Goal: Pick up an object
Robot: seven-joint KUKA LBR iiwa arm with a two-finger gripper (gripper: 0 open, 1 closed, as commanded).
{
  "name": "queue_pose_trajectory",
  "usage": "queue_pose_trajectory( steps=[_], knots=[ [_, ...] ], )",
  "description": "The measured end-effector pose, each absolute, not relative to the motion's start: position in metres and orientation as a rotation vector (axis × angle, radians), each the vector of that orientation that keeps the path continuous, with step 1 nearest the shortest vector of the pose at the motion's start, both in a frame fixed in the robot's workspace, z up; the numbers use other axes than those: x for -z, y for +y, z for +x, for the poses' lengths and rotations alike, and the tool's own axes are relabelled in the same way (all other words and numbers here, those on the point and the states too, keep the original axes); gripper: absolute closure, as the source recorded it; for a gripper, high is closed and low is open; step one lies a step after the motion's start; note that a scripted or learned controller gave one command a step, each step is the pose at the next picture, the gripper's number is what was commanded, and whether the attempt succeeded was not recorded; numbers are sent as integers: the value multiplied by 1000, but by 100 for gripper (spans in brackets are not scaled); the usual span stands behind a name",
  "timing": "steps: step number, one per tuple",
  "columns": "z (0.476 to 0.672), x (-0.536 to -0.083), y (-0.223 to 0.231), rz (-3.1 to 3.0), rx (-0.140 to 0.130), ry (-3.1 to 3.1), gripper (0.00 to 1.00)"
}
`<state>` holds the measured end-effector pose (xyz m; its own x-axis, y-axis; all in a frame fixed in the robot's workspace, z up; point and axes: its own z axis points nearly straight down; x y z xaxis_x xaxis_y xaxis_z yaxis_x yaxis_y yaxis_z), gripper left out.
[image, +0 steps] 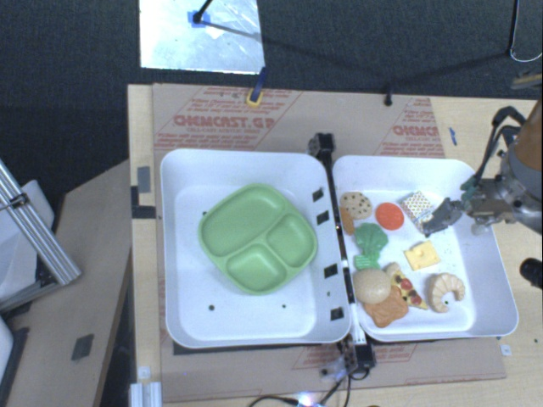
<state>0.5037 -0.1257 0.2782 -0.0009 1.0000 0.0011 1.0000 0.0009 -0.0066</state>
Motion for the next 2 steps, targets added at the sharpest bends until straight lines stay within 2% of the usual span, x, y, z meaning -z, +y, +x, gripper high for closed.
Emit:
queue_pose_trajectory(
  steps=[1, 2],
  knots=[
    [505, -282, -126, -2219, 2, -2226, 0],
    [505, -219, -123, -2217, -3, -2221, 0]
  ],
)
